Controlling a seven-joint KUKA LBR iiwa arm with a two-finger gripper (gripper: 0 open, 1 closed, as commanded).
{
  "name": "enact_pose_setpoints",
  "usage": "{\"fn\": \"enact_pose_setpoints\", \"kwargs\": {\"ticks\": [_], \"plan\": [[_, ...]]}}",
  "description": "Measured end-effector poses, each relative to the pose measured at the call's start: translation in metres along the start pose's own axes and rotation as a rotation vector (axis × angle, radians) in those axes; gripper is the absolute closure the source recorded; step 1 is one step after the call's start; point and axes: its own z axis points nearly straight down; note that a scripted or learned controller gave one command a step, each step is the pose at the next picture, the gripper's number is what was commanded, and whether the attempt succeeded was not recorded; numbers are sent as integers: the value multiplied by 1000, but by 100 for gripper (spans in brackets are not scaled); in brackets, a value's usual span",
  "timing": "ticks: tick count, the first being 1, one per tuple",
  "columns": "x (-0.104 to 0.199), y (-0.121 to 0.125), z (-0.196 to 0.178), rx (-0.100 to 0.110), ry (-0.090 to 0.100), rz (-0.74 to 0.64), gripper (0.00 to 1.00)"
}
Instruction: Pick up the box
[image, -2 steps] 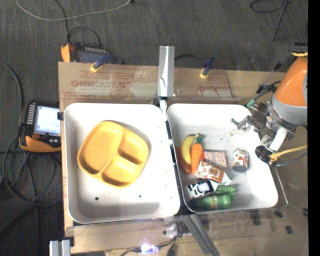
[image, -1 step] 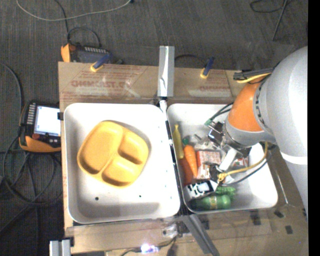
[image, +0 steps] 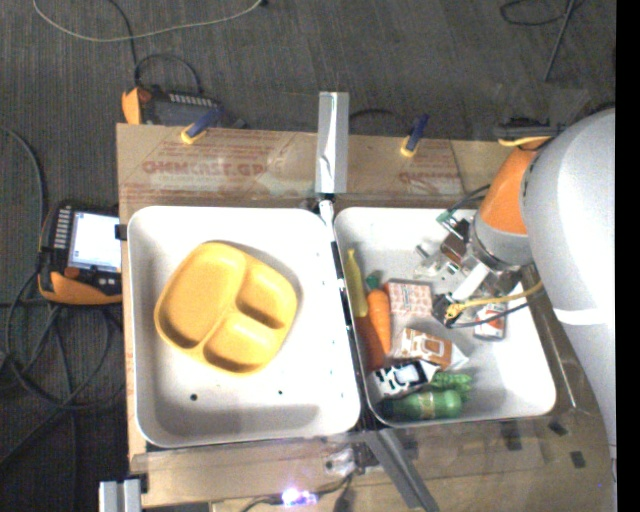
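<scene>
Two white bins sit below me; the small pink-and-white patterned cardboard box (image: 408, 298) lies in the right bin (image: 520, 390), beside a plastic orange carrot (image: 378, 322). My gripper (image: 455, 285) hovers just right of it, grip state unclear, so I judge the move a short leftward descent.

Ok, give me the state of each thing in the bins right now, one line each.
gripper: low in the right bin, fingers hard to read
box: lying flat beside the carrot
carrot: lying lengthwise near the divider
yellow tray: right side up in the left bin
green vegetable: lying at the near wall
</scene>
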Motion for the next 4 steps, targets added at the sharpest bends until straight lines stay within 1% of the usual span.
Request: {"fn": "enact_pose_setpoints", "kwargs": {"ticks": [1, 2, 3, 4], "plan": [[9, 38, -135, 2, -13, -149, 0], [27, -29, 0, -5, -5, -119, 0], [25, -30, -7, -2, -8, -117, 100], [25, -30, -7, -1, -8, -117, 0]]}}
